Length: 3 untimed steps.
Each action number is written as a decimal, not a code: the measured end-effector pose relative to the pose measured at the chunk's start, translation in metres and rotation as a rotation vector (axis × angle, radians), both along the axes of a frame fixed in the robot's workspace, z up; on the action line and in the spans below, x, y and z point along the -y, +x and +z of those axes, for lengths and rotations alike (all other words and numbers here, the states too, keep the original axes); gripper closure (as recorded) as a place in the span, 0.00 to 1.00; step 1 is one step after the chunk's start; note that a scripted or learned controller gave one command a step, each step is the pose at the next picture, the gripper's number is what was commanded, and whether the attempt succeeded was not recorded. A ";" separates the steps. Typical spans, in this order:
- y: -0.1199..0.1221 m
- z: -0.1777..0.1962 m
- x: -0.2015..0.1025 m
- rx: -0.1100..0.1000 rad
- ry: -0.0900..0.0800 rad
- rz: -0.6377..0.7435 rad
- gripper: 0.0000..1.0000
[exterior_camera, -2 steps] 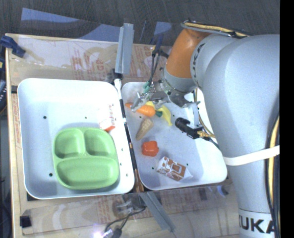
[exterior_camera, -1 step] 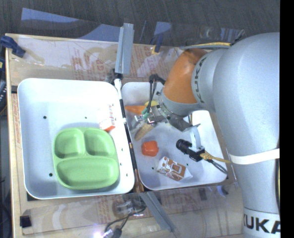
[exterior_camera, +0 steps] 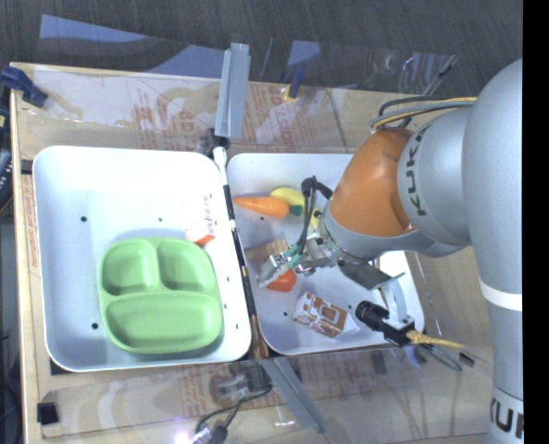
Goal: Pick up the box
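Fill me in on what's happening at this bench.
A KUKA arm is reaching into the right bin, with its gripper low among the items near the bin's left side. The box it is meant to pick up lies flat nearer the bin's front edge, apart from the gripper. A carrot lies farther back. The left bin holds a green tray.

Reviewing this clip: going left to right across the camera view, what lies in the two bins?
Green divided tray in the left bin → small orange piece by that bin's right wall → in the right bin: carrot → yellow item → patterned box.
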<state>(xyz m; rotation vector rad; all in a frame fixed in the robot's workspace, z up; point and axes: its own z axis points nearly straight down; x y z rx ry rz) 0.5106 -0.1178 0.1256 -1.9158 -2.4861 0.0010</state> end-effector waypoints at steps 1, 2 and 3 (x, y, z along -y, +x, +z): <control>0.083 -0.034 0.015 0.001 0.000 0.062 0.00; 0.108 0.015 0.053 0.004 0.000 0.114 0.00; 0.033 0.001 0.013 -0.001 0.000 0.074 0.00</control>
